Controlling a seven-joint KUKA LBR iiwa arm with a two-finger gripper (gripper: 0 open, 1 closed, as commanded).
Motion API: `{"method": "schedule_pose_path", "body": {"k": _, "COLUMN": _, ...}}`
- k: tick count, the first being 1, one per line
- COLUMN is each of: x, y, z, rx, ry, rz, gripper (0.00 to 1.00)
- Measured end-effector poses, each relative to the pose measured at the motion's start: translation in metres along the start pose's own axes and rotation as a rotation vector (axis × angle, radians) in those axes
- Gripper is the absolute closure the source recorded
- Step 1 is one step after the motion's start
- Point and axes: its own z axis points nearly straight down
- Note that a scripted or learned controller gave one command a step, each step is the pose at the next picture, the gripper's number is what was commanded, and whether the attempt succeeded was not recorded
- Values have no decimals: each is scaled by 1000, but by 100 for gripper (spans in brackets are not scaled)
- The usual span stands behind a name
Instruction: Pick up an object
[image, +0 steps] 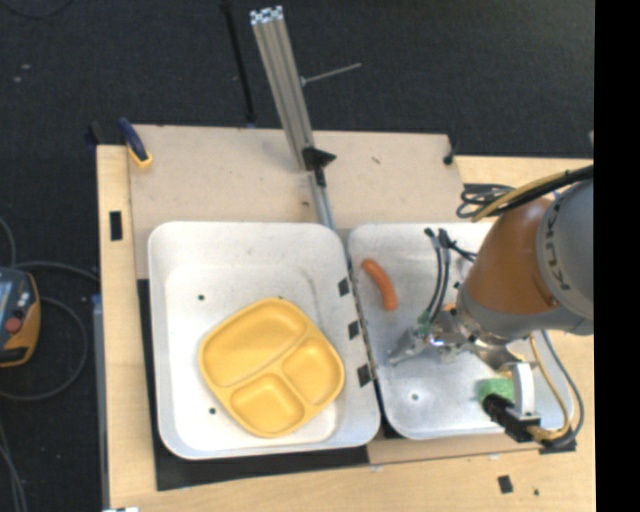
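the arm reaches in over the right bin (400, 410), its end effector (408, 347) low near the bin's left side, and i cannot tell its state. an orange sausage-shaped piece (379, 283) lies apart from it, toward the bin's back. a green object (495, 388) sits near the front right. a yellow divided plate (271, 366) rests in the left bin (180, 260) on the worktop (210, 170).

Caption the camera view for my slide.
Claw low in right bin near orange sausage; yellow tray in left bin.
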Motion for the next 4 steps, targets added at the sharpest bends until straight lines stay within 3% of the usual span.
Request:
{"method": "schedule_pose_path", "body": {"k": 1, "x": 0, "y": 3, "z": -14, "rx": -8, "ry": 0, "rz": 5, "gripper": 100}}
{"method": "schedule_pose_path", "body": {"k": 2, "x": 4, "y": 4, "z": -77, "rx": -12, "ry": -1, "rz": -5, "gripper": 100}}
{"method": "schedule_pose_path", "body": {"k": 3, "x": 3, "y": 6, "z": -92, "rx": -8, "ry": 0, "rz": -5, "gripper": 100}}
{"method": "schedule_pose_path", "body": {"k": 4, "x": 60, "y": 14, "z": -96, "rx": -6, "ry": 2, "rz": -9, "gripper": 100}}
